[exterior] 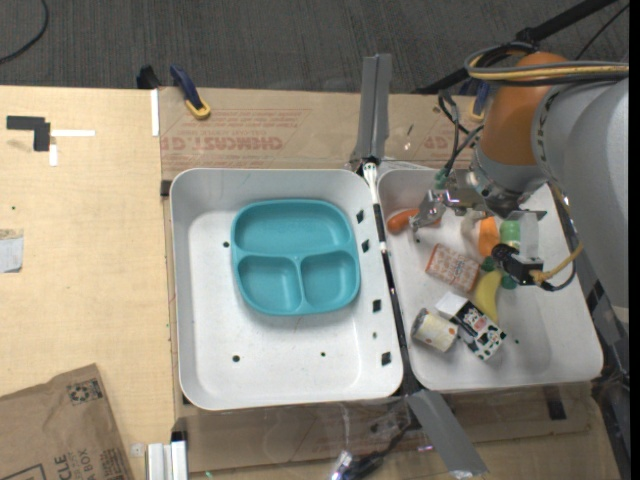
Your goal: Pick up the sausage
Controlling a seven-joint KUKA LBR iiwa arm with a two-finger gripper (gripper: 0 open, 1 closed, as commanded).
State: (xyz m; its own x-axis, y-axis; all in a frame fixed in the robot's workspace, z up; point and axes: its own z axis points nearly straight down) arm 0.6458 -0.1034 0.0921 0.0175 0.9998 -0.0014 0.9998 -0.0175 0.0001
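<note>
A: Status on the sausage pick? Start from the near edge.

B: Nearest on the surface [80, 268]: a cardboard flap [60, 428] at the lower left. Then the left bin [200, 368], which carries a teal divided plate [297, 256]. Nothing visible in its compartments.

A: Right bin?

B: The right bin [560, 358] has the clutter. Near side: a small pale cup on its side [436, 330], touching or just beside a black-and-white patterned box [481, 330]. Behind those, a yellow piece, banana-like [487, 290], and a pinkish speckled packet [451, 265].

A: And the sausage?

B: Best guess is the sausage [399, 221], a small orange-red piece at the bin's far left, close to the divider wall. It's small, so I'm not certain of the ID. It lies on the bin floor, not lifted.

A: Hand?

B: The hand [432, 208] is low in the far part of the right bin, just right of that piece, maybe touching it. Can't tell if its grip is spread or pressed together; too small and cluttered. Orange and green items [497, 234] sit under the wrist.

A: Progress?

B: My read: approach done, grasp unconfirmed, lift not yet done. Far edge: a blue-and-yellow clamp [190, 92] on the cardboard.
</note>
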